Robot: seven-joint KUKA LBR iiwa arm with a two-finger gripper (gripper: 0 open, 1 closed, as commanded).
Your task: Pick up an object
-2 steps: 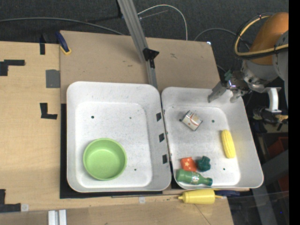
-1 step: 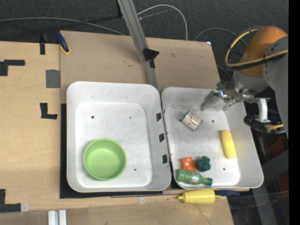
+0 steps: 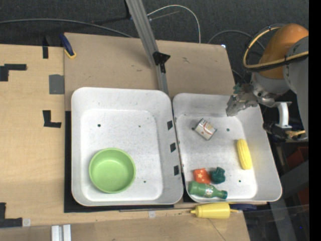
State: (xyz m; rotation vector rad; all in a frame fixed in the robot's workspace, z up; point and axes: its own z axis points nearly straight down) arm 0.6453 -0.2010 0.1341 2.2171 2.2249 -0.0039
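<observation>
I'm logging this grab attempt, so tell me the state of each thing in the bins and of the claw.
Green bowl: upright, left bin, near corner.
Small can: on its side, right bin.
Corn cob: lying flat, right bin.
Green bottle: on its side, against near wall.
Orange and dark green toys: side by side, behind bottle.
Yellow bottle: lying on bench.
Claw: over right bin's far edge, holding nothing.

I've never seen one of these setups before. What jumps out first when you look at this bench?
Probably the bright green bowl, alone in the left bin's near corner. The right bin holds small toys: a yellow corn cob, a little silver carton, and a green bottle beside orange and dark green pieces at the front edge. The gripper hangs over that bin's far right corner.
</observation>
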